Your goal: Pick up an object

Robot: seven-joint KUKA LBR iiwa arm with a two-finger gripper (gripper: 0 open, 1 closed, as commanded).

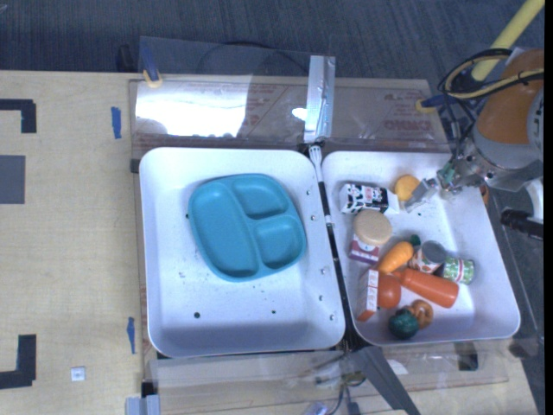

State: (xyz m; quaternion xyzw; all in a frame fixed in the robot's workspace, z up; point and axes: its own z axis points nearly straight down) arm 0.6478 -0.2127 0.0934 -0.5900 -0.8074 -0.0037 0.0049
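The right bin (484, 232) holds several toy items. Among them are a black-and-white carton (363, 197), a yellow round fruit (405, 184), a jar with a beige lid (371, 232), an orange carrot (396, 256), a long orange-red bottle (425, 288) and a green-labelled can (460, 271). My gripper (429, 189) hangs low over the bin's far right part, just right of the yellow fruit. I see nothing held in it. The grey arm with its orange band (505, 115) comes in from the upper right.
The left bin (164, 232) holds a blue divided plate (248, 226). A dark green ball (402, 322), a small orange piece (421, 311) and a red-and-white box (370, 290) lie near the right bin's front. Cables and a yellow rod (518, 20) hang beside the arm.
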